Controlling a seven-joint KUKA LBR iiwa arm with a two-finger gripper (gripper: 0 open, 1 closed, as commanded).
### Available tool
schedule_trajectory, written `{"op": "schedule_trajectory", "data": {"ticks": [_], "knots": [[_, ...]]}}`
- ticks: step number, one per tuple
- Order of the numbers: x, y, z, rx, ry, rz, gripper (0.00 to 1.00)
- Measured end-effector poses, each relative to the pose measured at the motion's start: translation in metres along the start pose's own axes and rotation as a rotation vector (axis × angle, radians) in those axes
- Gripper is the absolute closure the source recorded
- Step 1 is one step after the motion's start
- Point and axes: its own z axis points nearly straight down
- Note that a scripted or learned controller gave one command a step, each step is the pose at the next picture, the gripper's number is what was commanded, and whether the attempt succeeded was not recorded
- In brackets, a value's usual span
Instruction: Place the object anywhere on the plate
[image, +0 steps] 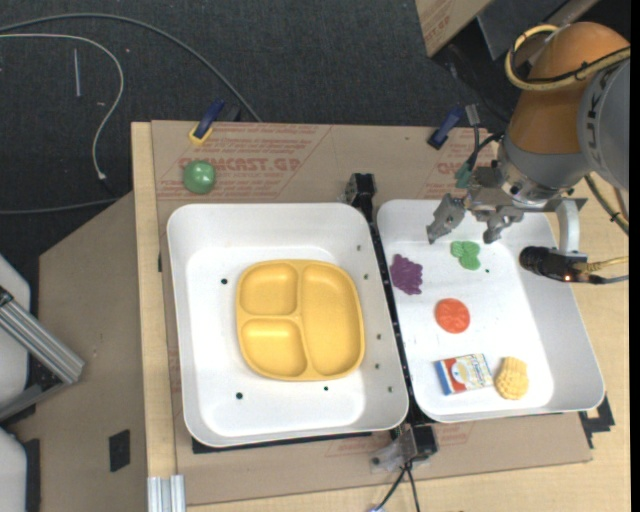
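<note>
Nearest the camera, the yellow plate (299, 320) sits bare in the left bin (200, 240), its three compartments waiting for a delivery, while the right bin (560, 330) keeps the loose pieces together: a small carton (462, 374), a yellow piece (511, 378), a red disc (452, 316) and a purple cluster (405, 273). Farther back, the gripper (466, 228) hangs with its fingers spread and nothing between them just above the green object (465, 253), probably the piece it means to pick, though the slant leaves contact unclear.
</note>
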Motion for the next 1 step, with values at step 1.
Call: {"op": "schedule_trajectory", "data": {"ticks": [1], "knots": [[0.0003, 0.0026, -0.0092, -0.015, -0.001, -0.002, 0.0]]}}
